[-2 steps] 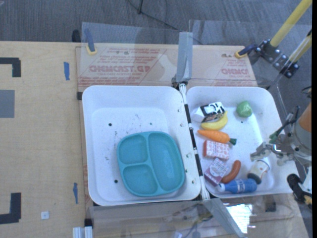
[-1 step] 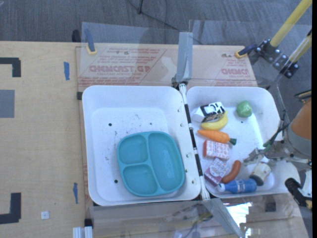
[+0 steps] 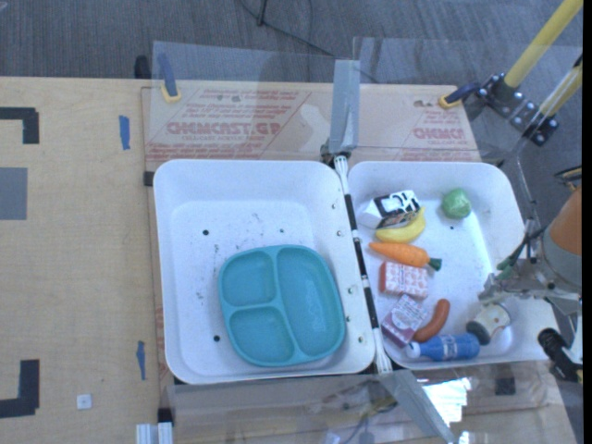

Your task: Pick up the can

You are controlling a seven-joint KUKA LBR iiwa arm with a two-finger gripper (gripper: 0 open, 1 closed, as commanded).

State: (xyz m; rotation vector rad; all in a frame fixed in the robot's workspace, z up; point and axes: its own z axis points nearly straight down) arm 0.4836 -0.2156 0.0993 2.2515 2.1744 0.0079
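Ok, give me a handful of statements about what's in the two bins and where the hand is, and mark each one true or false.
1. The teal divided plate lies in the left bin. True.
2. The banana sits in the left bin. False: it is in the right bin, just above the carrot.
3. The hand is at the right bin's right side, close above the can. True.
4. The green round fruit rests on the teal plate. False: it lies near the right bin's far right corner.
5. The blue bottle lies on its side along the right bin's near edge. True.
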